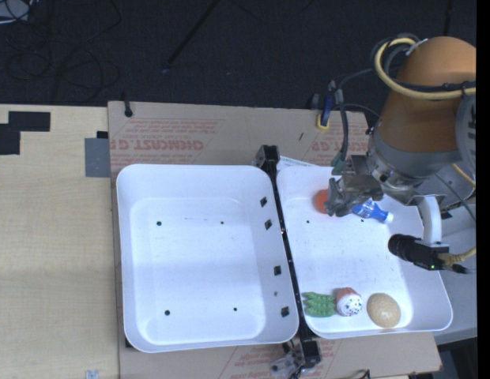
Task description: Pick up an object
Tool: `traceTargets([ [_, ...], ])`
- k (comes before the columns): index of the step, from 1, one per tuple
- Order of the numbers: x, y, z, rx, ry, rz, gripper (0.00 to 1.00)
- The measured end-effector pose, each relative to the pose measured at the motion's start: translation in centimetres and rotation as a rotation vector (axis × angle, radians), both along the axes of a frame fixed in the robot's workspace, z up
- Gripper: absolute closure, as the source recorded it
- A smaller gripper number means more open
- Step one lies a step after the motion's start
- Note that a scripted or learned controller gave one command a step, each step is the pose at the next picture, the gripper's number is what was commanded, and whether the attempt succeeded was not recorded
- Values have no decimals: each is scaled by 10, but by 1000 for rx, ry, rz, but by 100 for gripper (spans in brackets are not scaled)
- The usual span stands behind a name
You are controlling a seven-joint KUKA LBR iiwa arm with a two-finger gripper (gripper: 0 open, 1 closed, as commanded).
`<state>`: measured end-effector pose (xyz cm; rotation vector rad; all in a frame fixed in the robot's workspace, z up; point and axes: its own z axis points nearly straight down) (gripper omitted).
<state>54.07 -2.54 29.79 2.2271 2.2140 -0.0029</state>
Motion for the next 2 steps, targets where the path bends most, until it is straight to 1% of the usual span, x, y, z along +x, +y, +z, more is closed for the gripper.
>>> traceTargets([
  [1, 30, 30, -15, 2, 2, 8, 100],
  [2, 28, 29, -6, 2, 6, 6, 100],
])
